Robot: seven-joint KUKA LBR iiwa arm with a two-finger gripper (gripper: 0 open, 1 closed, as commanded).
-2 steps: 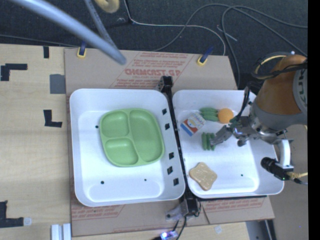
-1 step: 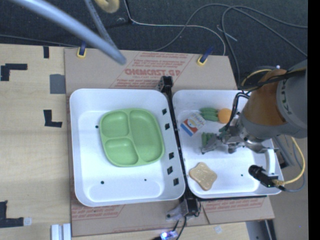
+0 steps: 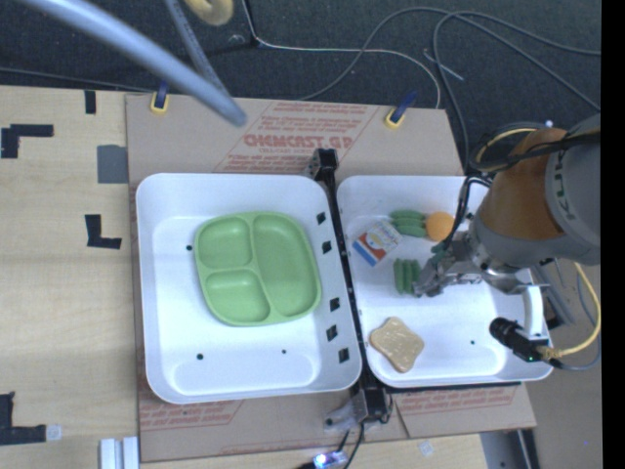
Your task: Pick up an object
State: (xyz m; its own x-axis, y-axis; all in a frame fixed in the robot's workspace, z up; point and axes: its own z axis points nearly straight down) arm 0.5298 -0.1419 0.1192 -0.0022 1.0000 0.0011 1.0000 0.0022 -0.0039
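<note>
hand (image 3: 430, 279) hanging low in right bin (image 3: 469, 355), grip state unclear | green bean pod (image 3: 404, 276) lying just left of hand, touching or nearly | sitting nearby: 1 carrot (image 3: 422, 224), 1 white packet (image 3: 376, 242), 1 toast slice (image 3: 395, 344) | left bin (image 3: 166, 262) carrying 1 green divided plate (image 3: 258, 267)

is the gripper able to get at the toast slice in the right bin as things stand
Probably yes: the toast slice lies alone near the right bin's front wall, nothing on it, and the gripper hovers just behind it.
</note>
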